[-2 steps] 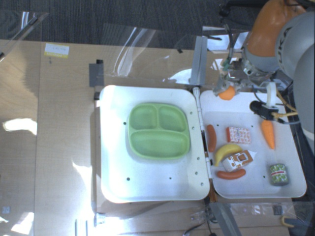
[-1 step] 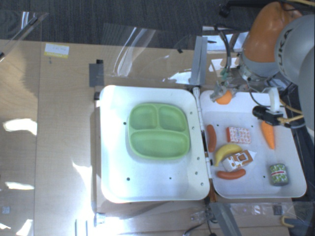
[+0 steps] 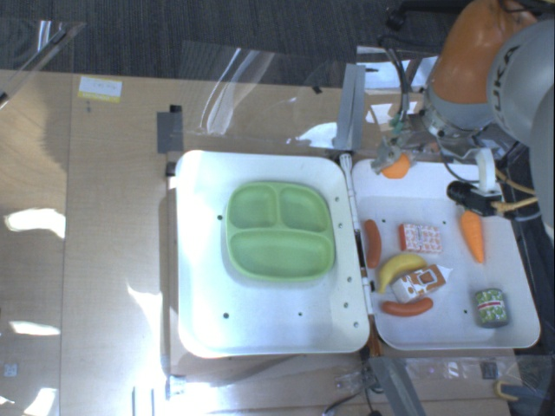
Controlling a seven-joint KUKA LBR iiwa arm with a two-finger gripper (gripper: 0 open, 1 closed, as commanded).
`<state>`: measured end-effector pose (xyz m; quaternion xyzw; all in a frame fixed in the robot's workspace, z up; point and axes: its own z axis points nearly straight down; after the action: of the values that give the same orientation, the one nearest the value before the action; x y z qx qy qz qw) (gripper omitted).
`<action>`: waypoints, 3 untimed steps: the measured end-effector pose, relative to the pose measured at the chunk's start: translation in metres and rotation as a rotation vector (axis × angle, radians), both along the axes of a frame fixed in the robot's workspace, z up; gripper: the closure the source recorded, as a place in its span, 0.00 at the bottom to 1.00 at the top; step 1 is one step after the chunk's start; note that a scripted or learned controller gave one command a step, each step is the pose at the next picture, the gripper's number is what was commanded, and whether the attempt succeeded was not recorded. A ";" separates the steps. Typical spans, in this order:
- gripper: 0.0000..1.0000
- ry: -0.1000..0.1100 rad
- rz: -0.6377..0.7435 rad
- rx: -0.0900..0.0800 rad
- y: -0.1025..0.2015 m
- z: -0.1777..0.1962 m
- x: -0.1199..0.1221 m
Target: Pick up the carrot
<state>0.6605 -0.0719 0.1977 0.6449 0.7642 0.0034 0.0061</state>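
Observation:
The carrot point(image 3: 472, 235) is orange and tapered. It lies lengthwise near the right wall of the right bin point(image 3: 512, 341), with nothing touching it. My gripper point(image 3: 395, 152) hangs over the far left corner of that bin, well to the left of the carrot and further back. A small round orange item point(image 3: 395, 169) sits directly under the gripper's tip; whether it is held cannot be made out. The grey arm with its orange band point(image 3: 473, 33) reaches in from the upper right.
The right bin also holds a brown sausage point(image 3: 373, 243), a pink wafer pack point(image 3: 421, 237), a banana point(image 3: 401, 269), a small carton point(image 3: 426, 280), a red sausage point(image 3: 406, 308) and a green can point(image 3: 491, 307). A green divided plate point(image 3: 280, 232) lies in the left bin point(image 3: 199, 319).

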 end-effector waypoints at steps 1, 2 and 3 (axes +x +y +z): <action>1.00 0.006 0.032 0.001 0.004 -0.012 0.010; 1.00 0.008 0.047 0.002 0.026 -0.005 -0.005; 1.00 0.009 0.056 0.002 0.049 0.000 -0.033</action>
<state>0.6280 -0.0225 0.1975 0.6232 0.7821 0.0016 0.0020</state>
